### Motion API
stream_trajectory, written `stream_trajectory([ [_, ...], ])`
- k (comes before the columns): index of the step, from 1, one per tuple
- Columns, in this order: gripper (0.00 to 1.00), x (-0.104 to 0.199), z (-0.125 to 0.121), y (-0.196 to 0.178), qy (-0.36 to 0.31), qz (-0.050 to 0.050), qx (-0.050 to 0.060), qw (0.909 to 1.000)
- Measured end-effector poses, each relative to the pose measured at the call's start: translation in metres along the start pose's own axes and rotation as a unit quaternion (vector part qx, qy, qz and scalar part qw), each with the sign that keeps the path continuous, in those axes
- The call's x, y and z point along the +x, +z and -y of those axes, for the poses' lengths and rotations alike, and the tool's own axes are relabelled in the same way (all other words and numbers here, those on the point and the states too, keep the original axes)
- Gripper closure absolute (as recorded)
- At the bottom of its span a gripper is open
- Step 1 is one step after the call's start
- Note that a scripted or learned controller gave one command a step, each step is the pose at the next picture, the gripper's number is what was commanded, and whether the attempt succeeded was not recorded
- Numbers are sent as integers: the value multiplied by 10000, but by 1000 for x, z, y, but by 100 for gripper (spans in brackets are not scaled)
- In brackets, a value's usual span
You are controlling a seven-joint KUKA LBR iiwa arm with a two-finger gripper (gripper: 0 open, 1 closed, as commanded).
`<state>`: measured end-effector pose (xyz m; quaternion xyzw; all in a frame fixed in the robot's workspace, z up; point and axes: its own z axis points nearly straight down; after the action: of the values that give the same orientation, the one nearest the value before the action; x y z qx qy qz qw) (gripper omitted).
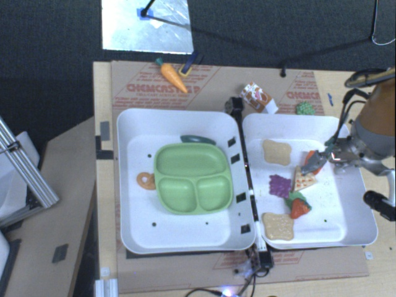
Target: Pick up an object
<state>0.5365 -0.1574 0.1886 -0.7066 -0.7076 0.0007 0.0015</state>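
At the lower right of the frame, inside the right bin [356,237], a tan slice of toy bread [278,226] is seen near the bin's bottom edge. Just above it and to the right, a red toy strawberry with a green top [299,205] is found, and a purple toy piece [280,185] is placed just left of that. A cracker-like square with red dots [303,179] lies just beside the purple piece, on its right.

The gripper [313,162] is lowered at the upper edge of this cracker, reaching in from the right side of the frame on the grey arm with its orange band [378,113]. Whether the fingers are apart or together cannot be told, as they are blurred into the dark mass above the cracker. An orange-red piece is glimpsed right beside the gripper's tip, but what it is cannot be made out.

A second tan slice [276,151] is set higher in the same bin, to the left of the gripper.

In the left bin [133,228], a green divided plate [192,177] is placed centrally, with a small orange ring [146,180] just to its left.

Beyond the bins, toward the top of the frame, a small printed carton [258,98], a green lump [304,108] and a toy carrot [172,77] are seen on the cardboard [133,85].
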Motion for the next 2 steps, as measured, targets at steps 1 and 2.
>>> stream_trajectory([
  [1,0,5,-2,62,0,0,-3,10000],
  [2,0,5,-4,104,5,-2,-30,10000],
])
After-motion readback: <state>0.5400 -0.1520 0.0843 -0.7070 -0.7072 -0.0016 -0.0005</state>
